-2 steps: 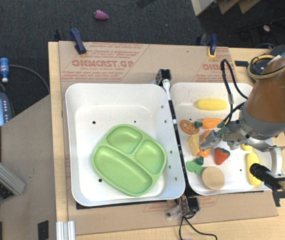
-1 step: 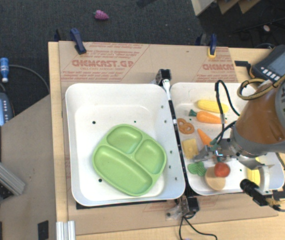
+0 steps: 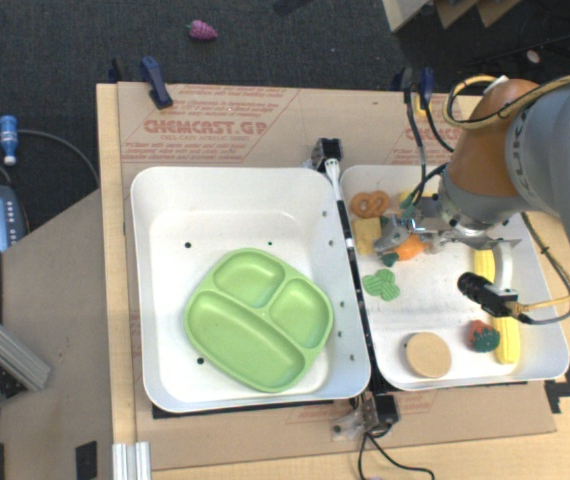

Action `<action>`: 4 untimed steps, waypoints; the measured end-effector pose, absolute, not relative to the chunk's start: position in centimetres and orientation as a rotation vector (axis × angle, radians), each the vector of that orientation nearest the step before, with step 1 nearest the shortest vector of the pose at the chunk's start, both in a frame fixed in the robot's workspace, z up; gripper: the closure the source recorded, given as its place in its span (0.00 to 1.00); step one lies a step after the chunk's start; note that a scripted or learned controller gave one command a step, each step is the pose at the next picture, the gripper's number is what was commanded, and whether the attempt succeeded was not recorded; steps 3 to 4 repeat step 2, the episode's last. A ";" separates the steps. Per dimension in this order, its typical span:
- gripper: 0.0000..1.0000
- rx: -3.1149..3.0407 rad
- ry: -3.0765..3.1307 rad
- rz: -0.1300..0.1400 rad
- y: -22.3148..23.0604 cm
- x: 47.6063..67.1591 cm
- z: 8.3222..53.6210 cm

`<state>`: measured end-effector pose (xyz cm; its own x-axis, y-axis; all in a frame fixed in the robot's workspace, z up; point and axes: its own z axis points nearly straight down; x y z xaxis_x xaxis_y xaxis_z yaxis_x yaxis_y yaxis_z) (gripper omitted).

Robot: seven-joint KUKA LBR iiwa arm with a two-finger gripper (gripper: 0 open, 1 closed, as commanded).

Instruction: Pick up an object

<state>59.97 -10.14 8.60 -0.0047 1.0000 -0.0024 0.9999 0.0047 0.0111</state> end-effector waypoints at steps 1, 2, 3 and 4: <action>1.00 2.218 2.220 0.002 -10.2 59.5 9.5; 1.00 2.216 2.226 0.005 -5.2 54.2 19.0; 1.00 2.216 2.226 0.005 -5.2 54.2 19.0; 1.00 2.216 2.226 0.005 -5.2 54.2 19.0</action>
